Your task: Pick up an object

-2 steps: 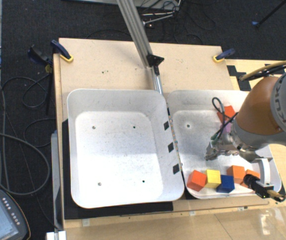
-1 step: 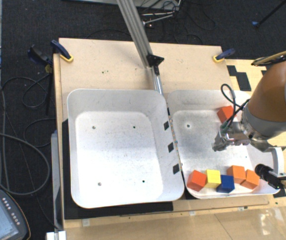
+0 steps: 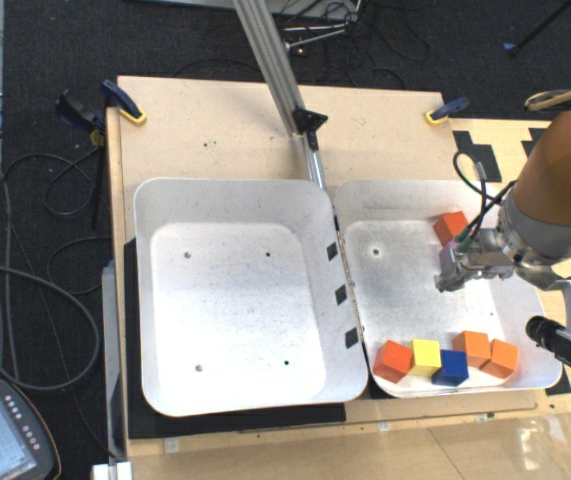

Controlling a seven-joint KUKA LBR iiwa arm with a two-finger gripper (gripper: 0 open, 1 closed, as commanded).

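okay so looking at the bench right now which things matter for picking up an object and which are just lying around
Part of the job:
tool, over the right bin
orange block beside the tool
orange block, yellow block, blue block and two more orange blocks along the near wall

Just lying about:
left bin
blue-and-yellow clamps

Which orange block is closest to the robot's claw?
The orange block sitting alone near the bin's far side, just above the gripper. The other orange blocks lie in the row along the near edge.
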